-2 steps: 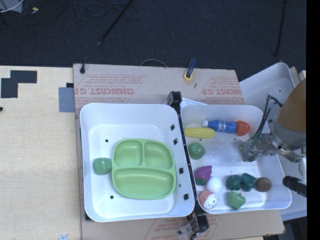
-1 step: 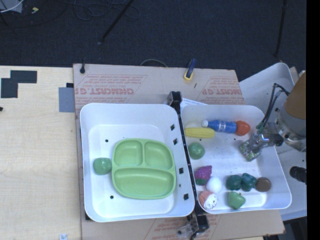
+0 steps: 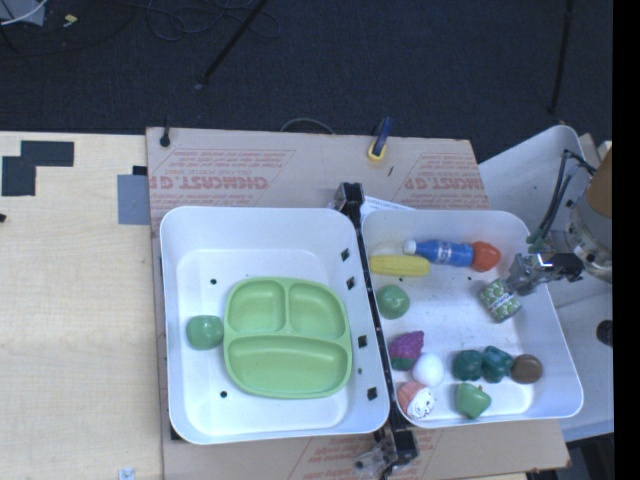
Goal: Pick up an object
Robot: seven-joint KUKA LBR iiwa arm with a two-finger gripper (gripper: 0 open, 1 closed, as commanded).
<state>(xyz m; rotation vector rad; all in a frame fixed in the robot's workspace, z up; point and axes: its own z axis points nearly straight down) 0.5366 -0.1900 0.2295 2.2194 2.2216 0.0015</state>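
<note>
The gripper (image 3: pixel 522 276) is over the right bin (image 3: pixel 560 353), near its right wall. A small green patterned object (image 3: pixel 500 300) lies just below it, touching or almost touching; whether the gripper is wide or narrow, I cannot tell.

2 glossy white plastic bins (image 3: pixel 180 238) sit on matt brown cardboard (image 3: pixel 240 173) over pale wood-look bench (image 3: pixel 70 318); smooth green plastic plate (image 3: pixel 288 338), left bin.

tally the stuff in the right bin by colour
green: 3
teal: 2
yellow: 1
blue: 1
orange: 1
purple: 1
white: 2
brown: 1
total: 12
</note>
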